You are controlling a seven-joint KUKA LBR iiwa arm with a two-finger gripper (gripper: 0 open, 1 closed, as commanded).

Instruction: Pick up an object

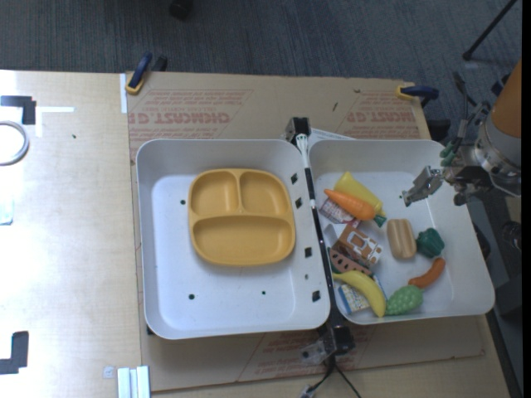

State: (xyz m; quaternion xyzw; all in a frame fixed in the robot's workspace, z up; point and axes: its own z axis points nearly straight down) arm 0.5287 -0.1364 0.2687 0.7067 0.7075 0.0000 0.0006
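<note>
The right bin [465, 301] holds several toy foods: an orange carrot [353, 204] lying on a yellow piece [358, 186], a tan bun [401, 239], a dark green broccoli [430, 241], a red sausage [426, 273], a knobbly green fruit [404, 299], a banana [365, 288] and a brown snack packet [358, 245]. My gripper [433, 196] hangs over the bin's upper right part, above and to the right of the bun. It is open, with nothing between its fingers. The arm comes in from the right edge.
The left bin [158, 247] carries a yellow divided plate [242, 216]. A black clip [298, 128] joins the bins at the back, another [332, 338] at the front. Both bins rest on cardboard [216, 110] on a wooden bench, with blue clamps at the far corners.
</note>
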